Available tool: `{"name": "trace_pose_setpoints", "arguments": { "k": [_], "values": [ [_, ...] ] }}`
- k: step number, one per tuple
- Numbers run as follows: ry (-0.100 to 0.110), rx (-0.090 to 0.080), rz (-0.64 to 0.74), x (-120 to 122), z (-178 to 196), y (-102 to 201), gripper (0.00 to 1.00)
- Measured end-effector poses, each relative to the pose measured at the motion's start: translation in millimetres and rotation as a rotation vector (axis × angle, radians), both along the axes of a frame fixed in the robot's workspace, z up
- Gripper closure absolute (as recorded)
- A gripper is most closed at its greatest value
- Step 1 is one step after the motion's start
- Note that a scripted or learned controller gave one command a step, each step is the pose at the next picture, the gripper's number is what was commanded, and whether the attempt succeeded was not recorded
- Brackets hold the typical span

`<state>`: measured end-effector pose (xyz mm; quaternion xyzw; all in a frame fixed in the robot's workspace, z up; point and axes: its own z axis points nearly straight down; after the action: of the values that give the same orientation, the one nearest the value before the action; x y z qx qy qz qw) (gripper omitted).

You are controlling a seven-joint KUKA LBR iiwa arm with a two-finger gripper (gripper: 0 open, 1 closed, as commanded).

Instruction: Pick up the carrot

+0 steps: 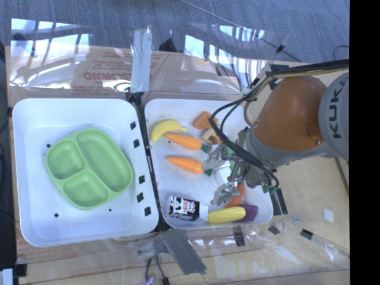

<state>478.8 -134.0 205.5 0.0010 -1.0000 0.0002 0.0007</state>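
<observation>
Resting on a tan bench, two glossy white bins sit before blue carpet. Gripper hovers over the right bin, fingers apart, empty; smooth tapered carrot lies just left, another carrot beyond.

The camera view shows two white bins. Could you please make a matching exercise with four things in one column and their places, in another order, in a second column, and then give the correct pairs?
Things:
1. green divided plate
2. banana
3. corn cob
4. black-and-white carton

Places:
A. top of the right bin, close to the divider
B. left bin
C. bottom edge of the right bin, next to a purple item
D. bottom-left corner of the right bin

Pairs: 1-B, 2-A, 3-C, 4-D
</observation>
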Motion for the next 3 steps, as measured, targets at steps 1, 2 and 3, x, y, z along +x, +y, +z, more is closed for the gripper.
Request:
{"name": "trace_pose_setpoints", "arguments": {
  "k": [1, 2, 3],
  "values": [
    [-0.003, 0.000, -0.099, 57.9, -113.9, 2.0, 0.00],
    [-0.029, -0.004, -0.103, 20.9, -107.6, 34.5, 0.00],
    [-0.020, -0.003, -0.092, 20.1, -98.9, 36.7, 1.00]
  ]
}}
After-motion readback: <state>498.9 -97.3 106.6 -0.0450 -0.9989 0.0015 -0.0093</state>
